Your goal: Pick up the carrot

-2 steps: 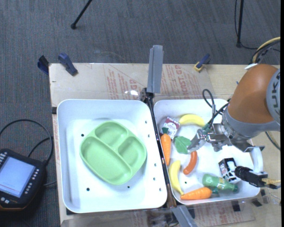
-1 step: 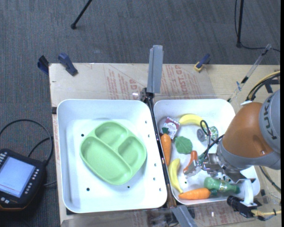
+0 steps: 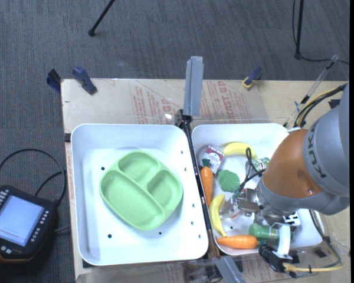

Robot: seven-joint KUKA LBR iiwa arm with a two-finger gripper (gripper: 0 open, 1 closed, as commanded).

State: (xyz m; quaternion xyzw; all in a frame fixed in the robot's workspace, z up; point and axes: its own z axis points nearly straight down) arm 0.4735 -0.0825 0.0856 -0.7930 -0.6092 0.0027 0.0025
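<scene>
Two orange carrots lie in the right bin [image 3: 277, 128]. One carrot [image 3: 207, 183] stands lengthwise along the bin's left wall, and the other carrot [image 3: 238, 241] lies flat at the front edge. My gripper [image 3: 243, 204] hangs low over the middle of this bin, right of the first carrot and just above the second. The grey arm with its orange band [image 3: 289, 170] covers the bin's right half and hides what lies beneath it. Nothing orange shows at the gripper.
The right bin also holds a yellow banana [image 3: 239, 149] at the back, a second banana [image 3: 216, 214] beside the gripper, a green leafy toy [image 3: 228, 180], a pink packet [image 3: 212, 155] and a green bottle [image 3: 262, 232]. A green divided plate [image 3: 141, 188] sits in the left bin [image 3: 85, 158].
</scene>
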